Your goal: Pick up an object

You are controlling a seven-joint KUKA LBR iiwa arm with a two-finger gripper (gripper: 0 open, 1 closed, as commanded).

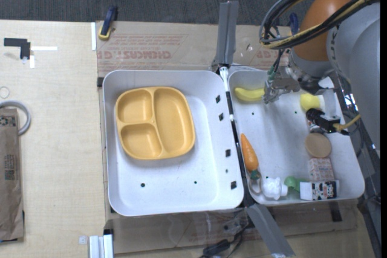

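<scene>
One target in reach: gripper, finger state unreadable, sits at upper right beside the curved yellow plastic banana; centre over it before closing.

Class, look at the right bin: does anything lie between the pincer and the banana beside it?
Nothing visible does. The pincer hangs at the back of the right bin, and the banana lies just to its left in the view, with bare white floor between.
</scene>
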